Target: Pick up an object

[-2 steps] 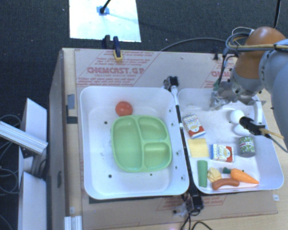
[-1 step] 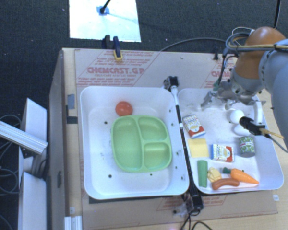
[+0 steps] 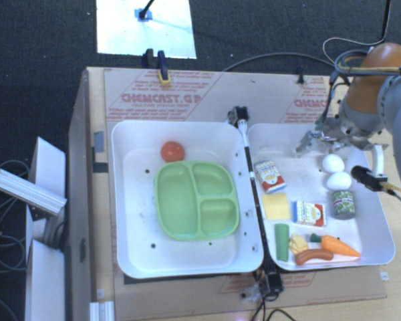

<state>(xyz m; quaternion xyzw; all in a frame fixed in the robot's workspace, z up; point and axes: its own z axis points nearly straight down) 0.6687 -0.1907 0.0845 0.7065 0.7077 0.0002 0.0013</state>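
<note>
My gripper (image 3: 311, 141) hangs over the far part of the right bin (image 3: 385, 227), open with nothing between its fingers. Just in front of it and to the right lie two white eggs (image 3: 333, 162) (image 3: 339, 180). Nearer the front stands a dark can (image 3: 343, 204). A small red and white carton (image 3: 270, 176), a yellow cheese slice (image 3: 277, 206) and a printed packet (image 3: 309, 213) lie in the bin's left half. Along its front edge are a green stick (image 3: 281, 241), a yellow piece (image 3: 298, 243), a sausage (image 3: 314, 255) and a carrot (image 3: 337, 246).
The left bin (image 3: 130, 179) holds a green divided plate (image 3: 197, 199) and a red tomato (image 3: 172, 151) behind it. A dark divider (image 3: 251, 186) runs between the two bins. The arm (image 3: 371, 85) comes in at the upper right.
</note>
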